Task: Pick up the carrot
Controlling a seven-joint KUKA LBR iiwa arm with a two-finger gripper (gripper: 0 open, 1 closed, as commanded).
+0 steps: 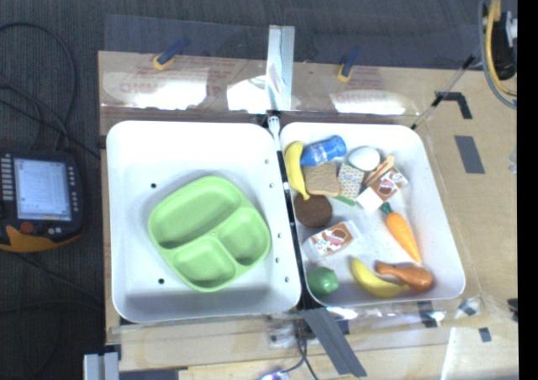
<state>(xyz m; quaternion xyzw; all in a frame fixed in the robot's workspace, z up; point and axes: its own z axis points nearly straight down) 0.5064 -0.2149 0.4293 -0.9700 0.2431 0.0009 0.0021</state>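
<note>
The carrot (403, 234) is orange with a small green top. It lies in the right bin (440, 217), right of centre, slanting with its green end up-left and its tip down-right. Its tip ends just above a brown drumstick-shaped piece (407, 274).
The right bin also holds two bananas (293, 168) (371, 278), a blue can (324, 150), a white egg (364, 157), crackers (320, 178), a brown round cookie (313, 209), small printed packets (330, 240) and a green lime (323, 281). A green divided plate (209, 231) sits in the left bin (134, 160).
</note>
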